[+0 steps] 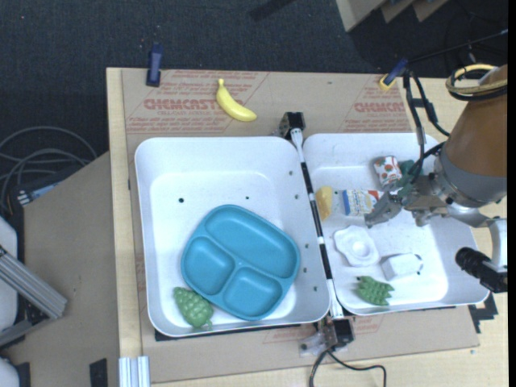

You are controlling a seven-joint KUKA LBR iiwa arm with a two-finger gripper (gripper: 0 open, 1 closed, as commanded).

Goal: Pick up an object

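Over the right bin (451,297) you see spread fingers (385,209) just right of the carton (357,201), whose long axis runs toward them.

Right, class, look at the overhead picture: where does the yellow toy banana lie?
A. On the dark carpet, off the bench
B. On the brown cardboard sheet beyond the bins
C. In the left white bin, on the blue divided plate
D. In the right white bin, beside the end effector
B: the yellow toy banana lies on the brown cardboard sheet printed with red lettering, just past the far rim of the left white bin, not inside either bin.
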